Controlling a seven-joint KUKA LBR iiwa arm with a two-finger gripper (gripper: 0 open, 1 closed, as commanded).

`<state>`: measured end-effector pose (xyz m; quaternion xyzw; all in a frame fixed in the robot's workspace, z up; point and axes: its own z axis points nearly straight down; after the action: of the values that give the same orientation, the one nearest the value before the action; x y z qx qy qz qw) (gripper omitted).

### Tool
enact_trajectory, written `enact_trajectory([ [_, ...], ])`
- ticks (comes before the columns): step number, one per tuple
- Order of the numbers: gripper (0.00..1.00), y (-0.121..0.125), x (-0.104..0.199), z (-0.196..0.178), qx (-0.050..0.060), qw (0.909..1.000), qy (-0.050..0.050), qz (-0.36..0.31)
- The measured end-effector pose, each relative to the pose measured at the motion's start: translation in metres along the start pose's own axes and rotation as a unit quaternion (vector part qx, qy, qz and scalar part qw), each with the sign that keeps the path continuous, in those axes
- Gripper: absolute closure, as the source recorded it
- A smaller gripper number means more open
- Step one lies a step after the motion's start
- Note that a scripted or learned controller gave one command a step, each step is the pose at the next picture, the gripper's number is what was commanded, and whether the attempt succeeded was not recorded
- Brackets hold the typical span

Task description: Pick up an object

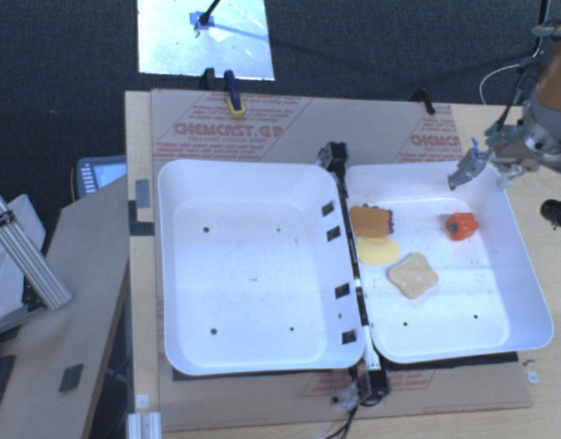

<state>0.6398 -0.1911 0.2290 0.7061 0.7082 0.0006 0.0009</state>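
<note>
Pepper sits in the right bin, nearest the hand, just below and slightly left of it; hand hovers at the far rim, fingers spread, holding nothing.

Even, bright overhead light; the two shallow white plastic bins nearly wash out, shadows faint, the whole frame slightly soft.

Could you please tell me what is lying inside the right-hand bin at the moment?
The right bin holds an orange-red piece, a brown-and-purple piece, a yellow disc and a beige piece.
</note>
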Motion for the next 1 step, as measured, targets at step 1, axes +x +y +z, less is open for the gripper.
enact_trajectory([
  [1, 1.0, 0.0011, -0.0002, -0.0118, -0.002, 1.0, -0.001, -0.002],
])
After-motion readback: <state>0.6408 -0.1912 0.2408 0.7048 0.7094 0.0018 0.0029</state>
